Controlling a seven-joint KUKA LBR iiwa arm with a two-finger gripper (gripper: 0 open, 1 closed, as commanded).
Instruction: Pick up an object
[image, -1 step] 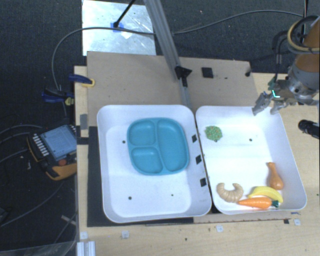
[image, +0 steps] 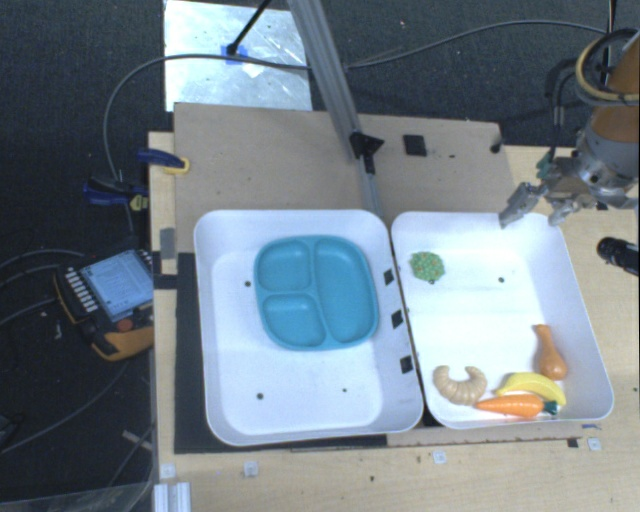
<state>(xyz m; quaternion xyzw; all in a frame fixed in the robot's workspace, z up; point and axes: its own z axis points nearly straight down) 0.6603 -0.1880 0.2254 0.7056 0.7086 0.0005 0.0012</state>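
- The gripper hangs over the far right corner of the right bin, its two metal fingers spread apart with nothing between them.
- Well below the gripper, in the bin's near right corner, lie smooth plastic toy foods: an orange carrot, a curved yellow banana, a brown pear-shaped piece and a pale ridged croissant.
- Left of the gripper and a little nearer, a knobbly green broccoli sits alone by the bin's left wall.
- Further left, the left bin holds a glossy blue divided plate with rounded corners.
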